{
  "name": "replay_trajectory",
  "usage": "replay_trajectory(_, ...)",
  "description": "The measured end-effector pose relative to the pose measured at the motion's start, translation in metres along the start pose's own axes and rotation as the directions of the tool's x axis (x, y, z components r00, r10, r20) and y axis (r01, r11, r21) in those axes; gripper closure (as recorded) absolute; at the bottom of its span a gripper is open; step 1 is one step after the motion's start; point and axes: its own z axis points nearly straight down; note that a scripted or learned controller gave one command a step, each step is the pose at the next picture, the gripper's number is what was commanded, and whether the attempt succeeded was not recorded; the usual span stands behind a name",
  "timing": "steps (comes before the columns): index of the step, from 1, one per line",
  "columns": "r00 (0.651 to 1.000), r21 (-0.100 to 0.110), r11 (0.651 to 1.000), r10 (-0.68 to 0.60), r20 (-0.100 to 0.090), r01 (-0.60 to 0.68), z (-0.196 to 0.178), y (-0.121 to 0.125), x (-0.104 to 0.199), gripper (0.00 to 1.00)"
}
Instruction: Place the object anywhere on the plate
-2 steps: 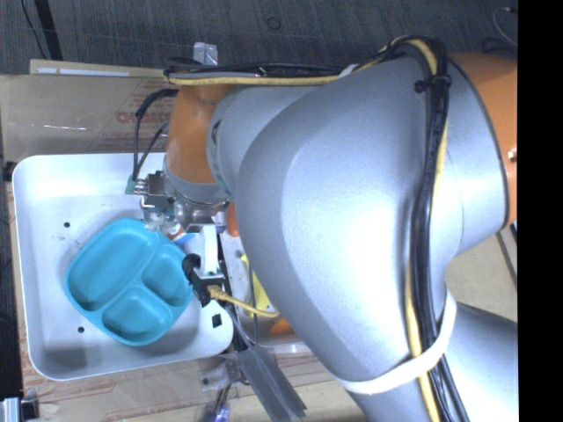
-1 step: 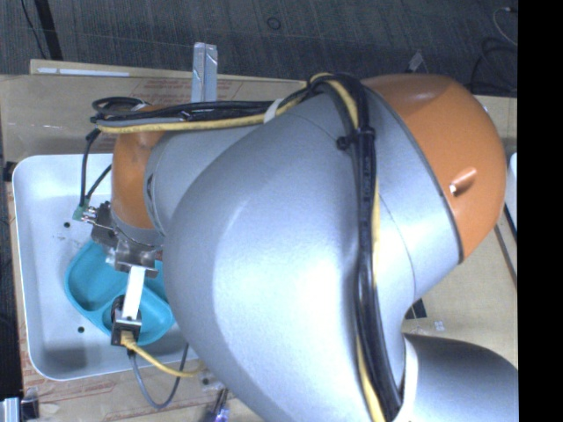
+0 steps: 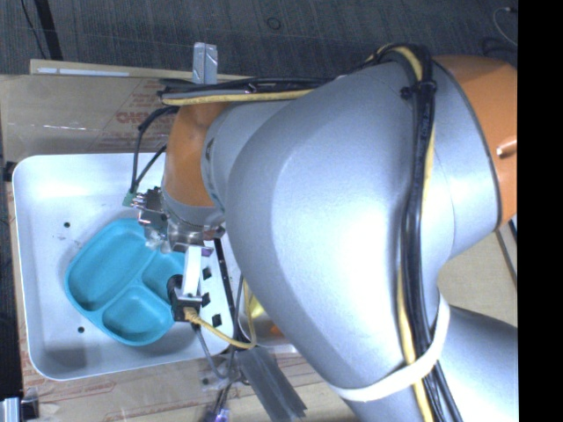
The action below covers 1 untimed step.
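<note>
Blue plate (image 3: 114,275): plastic, with raised ridges dividing it into three hollows; it lies flat in the left white bin (image 3: 44,200).
Plate's place: in the bin's right half, closer to the edge at the bottom of the camera view than to the top edge.
Plate's heading: outline is rounded and about as wide as it is long, so no clear long axis. The largest hollow faces the bin's upper-left corner and the two smaller ones face the lower-right corner.
Object to be placed: cannot be told; the arm hides whatever lies under it.
Gripper (image 3: 165,236): over the plate's upper-right rim; whether it is released or clenched cannot be told.
Arm (image 3: 352,218): grey, with an orange band (image 3: 186,152) above the wrist; it covers the bin's right edge and most of the view's right side.
Open room: bare white floor left of the plate and above it; a narrower strip below, along the bin's bottom edge.
Orange patch (image 3: 271,330): peeps out under the arm, beyond the bin's lower-right corner; too hidden to name.
Bench (image 3: 79,112): brown, showing beyond the bin's top edge.
</note>
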Motion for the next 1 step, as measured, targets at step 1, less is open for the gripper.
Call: replay_trajectory(1, 0.993, -0.029, 0.993, 0.114, -0.012, -0.114, 0.0170, -0.0740, 0.0432, 1.00)
